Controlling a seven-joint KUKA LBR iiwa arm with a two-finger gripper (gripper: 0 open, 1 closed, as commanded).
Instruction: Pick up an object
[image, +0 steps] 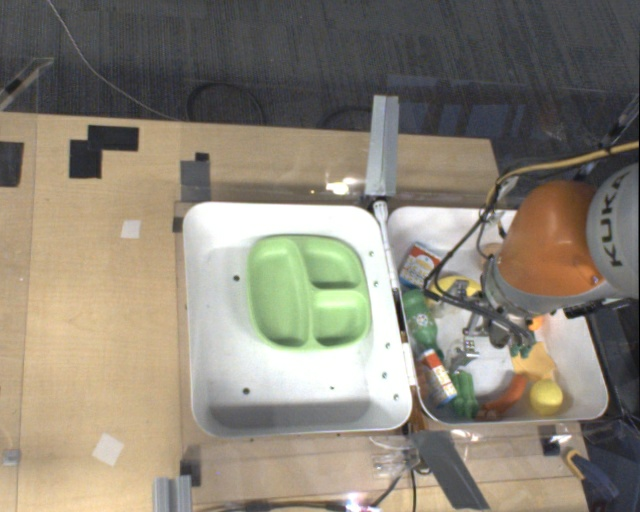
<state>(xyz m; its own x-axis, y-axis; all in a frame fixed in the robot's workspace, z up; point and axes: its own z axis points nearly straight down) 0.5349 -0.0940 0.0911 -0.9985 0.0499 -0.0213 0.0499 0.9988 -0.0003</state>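
Note:
My gripper (492, 338) hangs low over the middle of the right bin (590, 375), under the arm's orange band (545, 240). Around it lie several small items. A red and white carton (420, 265) lies at the bin's back left, with a yellow piece (451, 288) just in front of it. A green bottle (421, 318) lies along the left wall. Toward the front are a red can (433, 372), a green item (463, 390), an orange carrot (506, 394) and a yellow lemon (546, 397). Nothing shows between the gripper's tips.
The left bin (215, 330) holds a light green divided plate (305, 292). A grey metal post (381, 150) stands behind the wall between the bins. Cables (560, 165) loop above the arm at the right. The wooden bench (90, 330) stretches to the left.

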